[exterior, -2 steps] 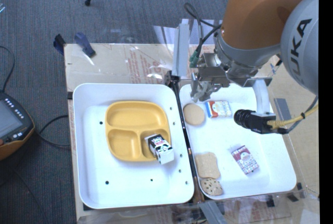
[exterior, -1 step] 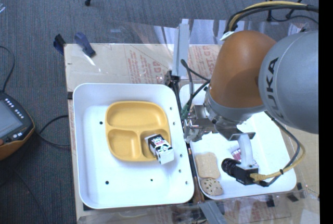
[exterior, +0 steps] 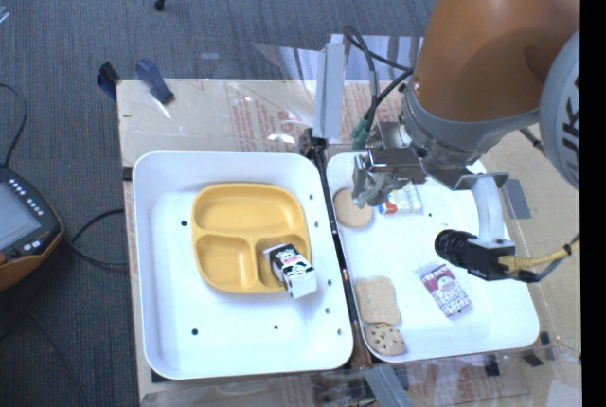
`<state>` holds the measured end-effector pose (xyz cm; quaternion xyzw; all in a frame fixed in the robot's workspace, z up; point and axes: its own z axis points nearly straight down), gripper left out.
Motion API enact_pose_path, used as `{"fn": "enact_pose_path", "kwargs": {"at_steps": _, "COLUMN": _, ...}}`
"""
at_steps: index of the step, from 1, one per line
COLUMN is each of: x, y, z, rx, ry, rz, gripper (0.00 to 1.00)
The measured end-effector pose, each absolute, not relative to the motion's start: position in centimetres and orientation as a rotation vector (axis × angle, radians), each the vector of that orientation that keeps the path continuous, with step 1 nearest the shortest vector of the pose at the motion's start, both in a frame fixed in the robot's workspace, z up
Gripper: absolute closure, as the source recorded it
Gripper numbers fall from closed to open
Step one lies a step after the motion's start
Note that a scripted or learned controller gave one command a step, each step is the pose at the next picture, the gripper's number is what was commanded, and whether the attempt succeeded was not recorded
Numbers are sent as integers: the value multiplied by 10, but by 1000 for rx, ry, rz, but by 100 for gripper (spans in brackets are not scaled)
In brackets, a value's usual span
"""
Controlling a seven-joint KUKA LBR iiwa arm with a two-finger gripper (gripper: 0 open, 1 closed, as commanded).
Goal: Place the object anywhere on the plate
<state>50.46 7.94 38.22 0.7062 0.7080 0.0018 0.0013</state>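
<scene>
Two shallow white bins sit side by side on the tabletop point(exterior: 218, 107). The left bin point(exterior: 161, 301) holds one yellow divided plate point(exterior: 227, 225) with three compartments. One small carton point(exterior: 292, 270), white with dark markings, lies tilted on the plate's lower right corner, partly in the lower right compartment and partly over the rim.

The right bin point(exterior: 492, 320) carries several loose items: one round tan cracker-like disc point(exterior: 352, 209) near its upper left corner, one squarish tan slice like toast point(exterior: 377, 300) by its lower left edge, one round cookie with dark chips point(exterior: 385, 338) just below that slice, and one flat red and white packet point(exterior: 446, 291) toward the lower middle. One more small white packet with red and blue print point(exterior: 405, 199) lies just beside the arm's tool.

The grey arm with its orange band reaches in from the right, and its gripper point(exterior: 365, 192) hangs over the upper left part of the right bin, just above the tan disc. Whether the jaws are apart or together cannot be told from this angle, and nothing is seen between them. One black cylindrical part point(exterior: 464, 249) juts from the arm's side over the right bin
</scene>
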Motion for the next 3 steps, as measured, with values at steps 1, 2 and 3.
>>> {"fn": "enact_pose_path", "kwargs": {"at_steps": 1, "x": 505, "y": 81, "z": 387, "rx": 2213, "ry": 2232, "rz": -13, "gripper": 100}}
{"fn": "enact_pose_path", "kwargs": {"at_steps": 2, "x": 505, "y": 84, "z": 394, "rx": 2207, "ry": 2241, "rz": -20, "gripper": 100}}
{"fn": "enact_pose_path", "kwargs": {"at_steps": 3, "x": 506, "y": 86, "z": 402, "rx": 2199, "ry": 2251, "rz": -27, "gripper": 100}}
